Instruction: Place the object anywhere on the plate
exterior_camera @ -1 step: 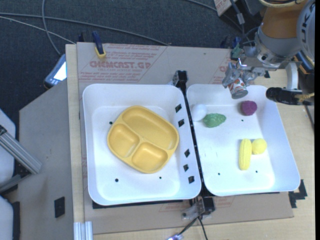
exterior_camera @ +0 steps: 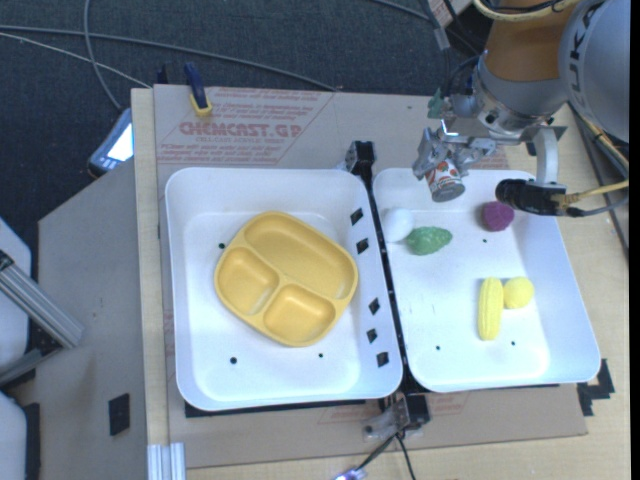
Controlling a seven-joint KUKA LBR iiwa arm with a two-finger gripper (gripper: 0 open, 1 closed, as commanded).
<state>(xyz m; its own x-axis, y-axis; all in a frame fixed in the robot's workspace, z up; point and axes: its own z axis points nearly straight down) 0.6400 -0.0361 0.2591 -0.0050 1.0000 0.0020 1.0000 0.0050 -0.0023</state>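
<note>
A yellow plate with three compartments lies in the middle of the left bin. My gripper hangs over the back left part of the right bin. It is shut on a small red and white can, which sits tilted between the fingers, lifted off the bin floor. The can is well to the right of the plate, across the divider between the bins.
In the right bin lie a green leafy piece, a small white lump, a purple ball, a yellow corn cob and a yellow lemon-like piece. A black clip stands at the divider's back end.
</note>
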